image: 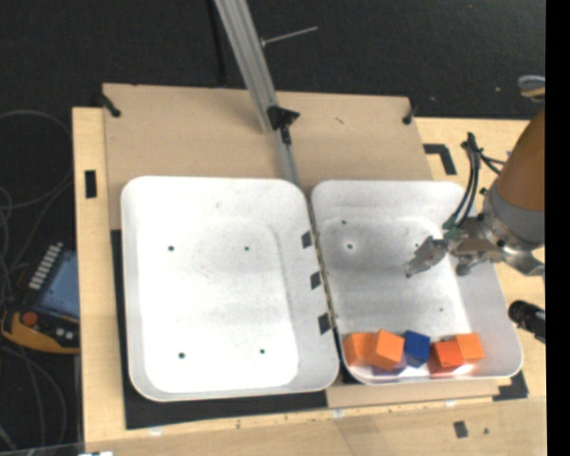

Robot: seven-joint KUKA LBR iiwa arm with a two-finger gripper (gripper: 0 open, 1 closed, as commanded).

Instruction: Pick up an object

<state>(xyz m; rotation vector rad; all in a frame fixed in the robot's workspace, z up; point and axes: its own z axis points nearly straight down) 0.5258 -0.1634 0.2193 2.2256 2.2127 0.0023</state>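
Blocks (413, 350) at right bin's near edge, apart from claw (435, 255).

Soft, even overhead light, slight grain, faint shadows, mild blur throughout.

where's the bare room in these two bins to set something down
The left bin has a bare floor from rim to rim. In the right bin, the far half is free, from the divider to the gripper. The near edge is crowded: orange blocks and flank a blue block in a tight row.
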